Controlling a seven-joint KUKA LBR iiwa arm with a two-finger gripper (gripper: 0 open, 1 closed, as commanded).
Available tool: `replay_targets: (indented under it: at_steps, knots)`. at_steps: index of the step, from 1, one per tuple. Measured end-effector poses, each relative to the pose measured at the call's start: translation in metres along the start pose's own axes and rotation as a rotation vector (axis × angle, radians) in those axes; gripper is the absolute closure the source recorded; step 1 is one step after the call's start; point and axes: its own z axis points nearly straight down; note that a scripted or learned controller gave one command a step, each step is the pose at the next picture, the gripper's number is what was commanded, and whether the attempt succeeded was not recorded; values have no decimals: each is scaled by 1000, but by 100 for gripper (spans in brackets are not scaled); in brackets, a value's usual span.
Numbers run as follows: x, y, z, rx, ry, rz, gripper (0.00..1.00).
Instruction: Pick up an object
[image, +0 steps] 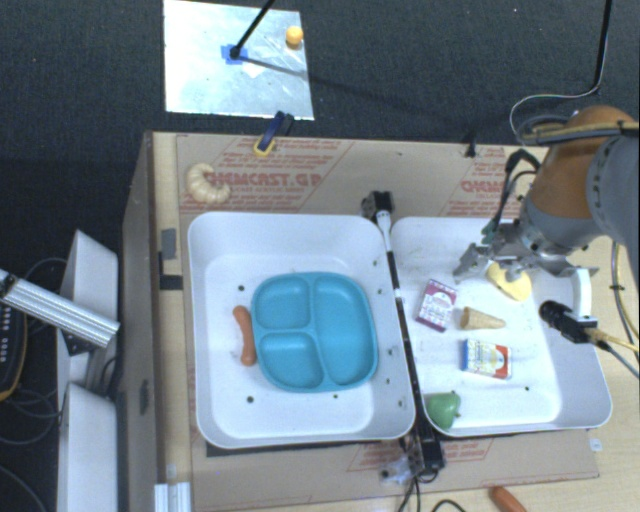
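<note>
The gripper (497, 258) hung low over the right bin (580, 400), near its far edge, directly above a yellow wedge (514, 286); whether its fingers were spread or closed could not be determined. That position suggested the wedge as target. A cone (482, 319), purple packet (436, 304) and small carton (487, 358) lay mid-bin, a green piece (442, 406) at the near left corner.
</note>
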Motion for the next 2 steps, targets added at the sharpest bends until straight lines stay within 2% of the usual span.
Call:
replay_targets:
  at_steps: [1,2]
  knots:
    - [2,-46,18,3,0,3,0]
    - [34,-72,20,2,0,2,0]
